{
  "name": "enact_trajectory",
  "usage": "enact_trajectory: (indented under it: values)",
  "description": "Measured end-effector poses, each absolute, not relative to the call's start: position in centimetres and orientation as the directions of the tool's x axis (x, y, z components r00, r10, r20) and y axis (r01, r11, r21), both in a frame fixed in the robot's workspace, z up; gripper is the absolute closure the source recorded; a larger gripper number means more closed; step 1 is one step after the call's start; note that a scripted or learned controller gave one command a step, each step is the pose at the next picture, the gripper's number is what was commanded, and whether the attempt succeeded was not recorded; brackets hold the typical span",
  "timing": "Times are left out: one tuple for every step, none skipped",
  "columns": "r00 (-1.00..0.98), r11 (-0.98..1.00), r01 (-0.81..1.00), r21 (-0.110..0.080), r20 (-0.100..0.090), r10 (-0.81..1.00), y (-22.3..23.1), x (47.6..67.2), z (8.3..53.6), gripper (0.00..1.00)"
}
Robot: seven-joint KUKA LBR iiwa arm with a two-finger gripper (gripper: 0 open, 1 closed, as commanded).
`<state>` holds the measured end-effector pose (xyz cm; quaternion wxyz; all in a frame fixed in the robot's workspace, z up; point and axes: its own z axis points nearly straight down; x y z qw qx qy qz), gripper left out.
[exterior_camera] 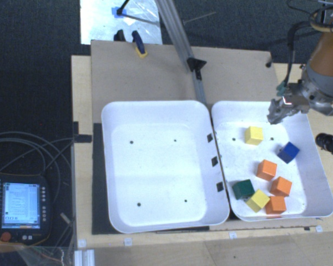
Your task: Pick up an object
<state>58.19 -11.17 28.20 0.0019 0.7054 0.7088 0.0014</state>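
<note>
Gripper (277, 114) hovers over right bin (316, 148) near yellow block (254, 134).

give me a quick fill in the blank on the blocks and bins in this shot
1. All the blocks lie in the ____ bin as the camera sees it.
2. The number of orange blocks is ____.
3. The single block lying beside the yellow block near the bin's front edge is the ____ one.
4. The tool is above the right bin's far edge, and the block nearest it is ____.

Missing words: right; three; green; yellow
</note>
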Motion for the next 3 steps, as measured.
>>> enact_trajectory:
  values:
    - [-0.010,0.010,1.000,0.002,0.001,1.000,-6.3,59.4,26.8,1.00]
    - [-0.010,0.010,1.000,0.001,0.001,1.000,-1.7,60.3,25.6,1.00]
    - [-0.012,0.012,1.000,0.003,0.003,1.000,4.7,60.8,25.6,1.00]
